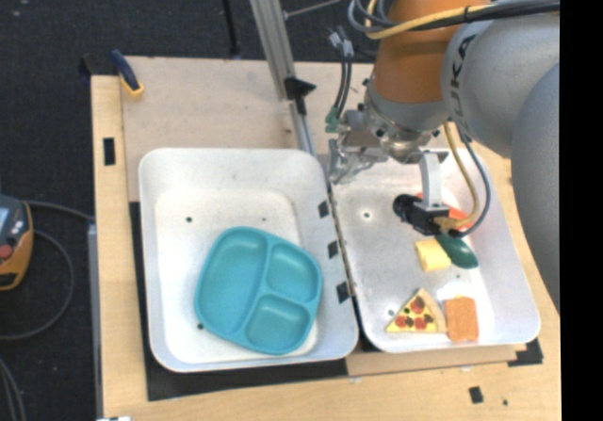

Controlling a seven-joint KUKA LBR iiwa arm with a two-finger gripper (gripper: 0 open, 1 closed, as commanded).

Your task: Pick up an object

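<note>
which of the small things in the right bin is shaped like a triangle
The pizza slice, at that bin's near edge: a yellow wedge with red dots. The orange piece beside it and the yellow block are blocky.

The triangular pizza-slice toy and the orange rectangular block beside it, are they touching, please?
Cannot tell: in the camera view the pizza-slice toy and orange block sit edge to edge, with no clear gap or contact.

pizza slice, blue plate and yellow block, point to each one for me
pizza slice (416,314), camera view, middle of its topped face
blue plate (259,289), camera view, the ridge where its compartments meet
yellow block (432,255), camera view, centre of its top face
</note>
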